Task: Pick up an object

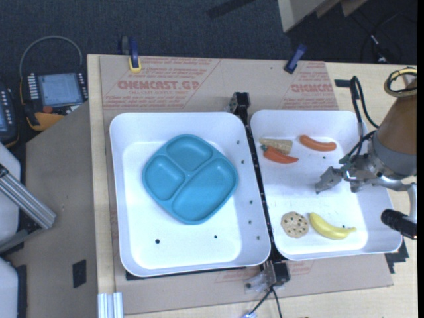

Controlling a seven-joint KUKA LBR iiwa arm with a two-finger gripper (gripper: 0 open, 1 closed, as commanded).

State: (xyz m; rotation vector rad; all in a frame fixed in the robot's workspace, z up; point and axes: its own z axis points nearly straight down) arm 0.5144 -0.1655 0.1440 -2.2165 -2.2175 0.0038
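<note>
Yellow banana (pixel 330 227) lies in the right bin (pixel 371 244), near corner, its long side running left to right, tip pointing right. A cookie (pixel 294 224) sits just left. The claw (pixel 339 177) hangs above, spread wide, gripping nothing.

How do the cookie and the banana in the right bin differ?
The cookie is round, tan and speckled with dark chips; the banana is long, curved and plain yellow. The cookie lies nearer the divider between the bins, the banana nearer the arm's side. Both rest flat near the front edge of the right bin, close together, apart from the gripper.
</note>
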